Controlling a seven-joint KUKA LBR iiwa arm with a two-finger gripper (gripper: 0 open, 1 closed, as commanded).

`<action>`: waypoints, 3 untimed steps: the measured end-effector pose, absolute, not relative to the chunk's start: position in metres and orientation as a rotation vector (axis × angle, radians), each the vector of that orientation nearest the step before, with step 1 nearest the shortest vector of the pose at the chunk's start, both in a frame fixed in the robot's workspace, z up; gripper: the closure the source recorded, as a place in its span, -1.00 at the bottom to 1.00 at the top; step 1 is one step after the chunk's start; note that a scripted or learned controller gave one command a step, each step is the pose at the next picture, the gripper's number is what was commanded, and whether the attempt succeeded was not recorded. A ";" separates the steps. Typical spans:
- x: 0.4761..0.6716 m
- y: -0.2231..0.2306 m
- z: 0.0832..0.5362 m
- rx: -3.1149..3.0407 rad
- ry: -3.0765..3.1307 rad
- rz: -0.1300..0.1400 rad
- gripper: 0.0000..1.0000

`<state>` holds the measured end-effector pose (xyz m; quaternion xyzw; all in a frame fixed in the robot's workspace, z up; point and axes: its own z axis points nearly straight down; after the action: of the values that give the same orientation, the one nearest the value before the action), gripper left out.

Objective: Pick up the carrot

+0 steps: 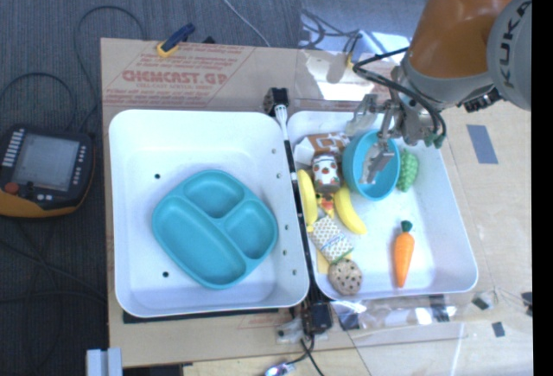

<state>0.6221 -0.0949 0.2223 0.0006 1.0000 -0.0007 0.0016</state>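
Observation:
The carrot (403, 255), orange with a green top, lies in the right bin (458, 232) near its front right corner, top pointing away from the front edge. My gripper (371, 139) hangs over the blue bowl (366, 177) at the back of that bin, well behind the carrot and apart from it. Its fingers (378, 160) are spread and hold nothing.
The right bin also holds two bananas (348, 212), a cookie (346, 277), a checkered item (331, 236), a small round toy (325, 172) and a green piece (408, 168). A blue divided plate (216, 227) lies in the left bin (138, 141). A pendant (39, 168) lies far left.

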 end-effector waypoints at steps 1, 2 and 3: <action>0.539 -0.158 0.141 0.204 3.141 -0.001 -1.00; 0.517 -0.184 0.091 0.143 3.123 0.000 -1.00; 0.492 -0.223 0.092 -0.493 3.083 -0.011 -1.00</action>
<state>0.4916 -0.2232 0.0923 -0.1578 0.9874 -0.0037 0.0099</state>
